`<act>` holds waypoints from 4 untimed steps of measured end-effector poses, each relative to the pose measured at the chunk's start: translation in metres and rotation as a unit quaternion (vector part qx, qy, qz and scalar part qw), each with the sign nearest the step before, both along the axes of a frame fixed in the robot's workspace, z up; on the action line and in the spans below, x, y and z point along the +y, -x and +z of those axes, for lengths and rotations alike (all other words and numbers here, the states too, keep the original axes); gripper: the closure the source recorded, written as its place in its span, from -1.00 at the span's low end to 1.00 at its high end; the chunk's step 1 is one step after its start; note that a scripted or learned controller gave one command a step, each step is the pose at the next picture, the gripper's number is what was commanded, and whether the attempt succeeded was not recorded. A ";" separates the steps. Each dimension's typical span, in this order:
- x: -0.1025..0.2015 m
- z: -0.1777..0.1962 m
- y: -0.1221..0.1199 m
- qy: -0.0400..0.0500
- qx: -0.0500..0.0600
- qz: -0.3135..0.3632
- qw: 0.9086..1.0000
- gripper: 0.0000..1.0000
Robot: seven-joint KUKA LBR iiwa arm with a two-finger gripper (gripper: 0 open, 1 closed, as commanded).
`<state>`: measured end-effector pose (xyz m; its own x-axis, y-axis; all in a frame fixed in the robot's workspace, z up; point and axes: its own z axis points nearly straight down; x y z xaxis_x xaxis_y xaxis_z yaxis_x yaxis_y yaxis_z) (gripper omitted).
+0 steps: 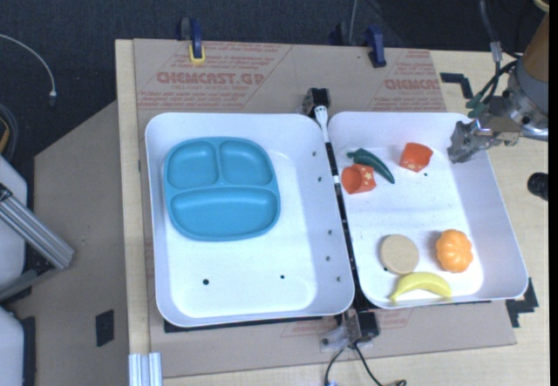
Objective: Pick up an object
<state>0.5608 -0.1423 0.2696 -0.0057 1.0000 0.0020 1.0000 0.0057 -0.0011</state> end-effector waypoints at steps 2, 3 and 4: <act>0.114 -0.015 -0.005 0.000 0.001 0.001 1.000 1.00; 0.177 -0.021 -0.005 0.000 0.001 0.000 1.000 1.00; 0.220 -0.031 -0.014 0.001 0.000 -0.001 1.000 1.00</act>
